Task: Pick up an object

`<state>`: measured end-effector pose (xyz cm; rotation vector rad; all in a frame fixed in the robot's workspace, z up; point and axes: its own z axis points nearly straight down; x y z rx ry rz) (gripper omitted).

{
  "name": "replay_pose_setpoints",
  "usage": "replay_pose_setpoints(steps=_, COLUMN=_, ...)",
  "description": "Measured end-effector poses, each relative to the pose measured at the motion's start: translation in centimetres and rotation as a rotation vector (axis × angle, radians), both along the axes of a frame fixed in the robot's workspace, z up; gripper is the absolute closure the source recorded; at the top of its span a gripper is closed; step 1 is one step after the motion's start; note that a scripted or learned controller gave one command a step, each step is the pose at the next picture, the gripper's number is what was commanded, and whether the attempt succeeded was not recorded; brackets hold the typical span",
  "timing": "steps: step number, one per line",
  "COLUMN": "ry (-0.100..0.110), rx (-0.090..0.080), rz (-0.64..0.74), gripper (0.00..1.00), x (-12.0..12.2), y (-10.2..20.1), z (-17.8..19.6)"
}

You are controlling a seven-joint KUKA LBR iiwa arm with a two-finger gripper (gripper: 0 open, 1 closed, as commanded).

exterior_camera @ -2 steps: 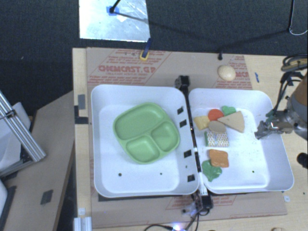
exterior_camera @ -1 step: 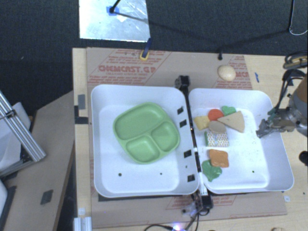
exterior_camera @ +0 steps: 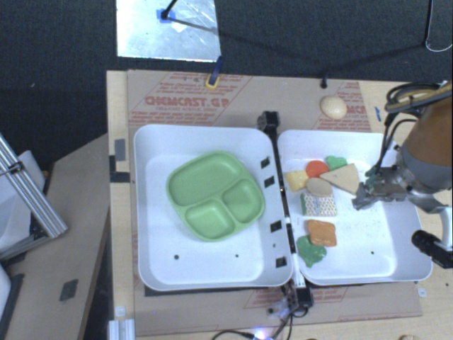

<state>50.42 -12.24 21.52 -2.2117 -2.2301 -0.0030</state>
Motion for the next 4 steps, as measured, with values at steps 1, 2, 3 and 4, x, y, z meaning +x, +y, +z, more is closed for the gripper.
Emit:
replay_pose_setpoints(steps=1, ry=-0.001, rx=0.0, rz=0.002, gripper=1.0, x=-0.4, y=5.5, z=-0.5)
replay_pose_setpoints(steps=2, ry=-0.003, rx=0.0, rz=0.001, gripper=1.0, x=-1.1, y=9.4, z=1.9)
replay_pose_setpoints(steps=3, ry=-0.001, rx=-0.001, rz=-0.002, gripper=1.0, x=-0.7, y=9.5, z=1.9)
replay_pose_setpoints(steps=4, ry=0.001, rx=-0.003, rz=-0.008, gripper=1.0, x=-0.4, y=8.5, z=0.5)
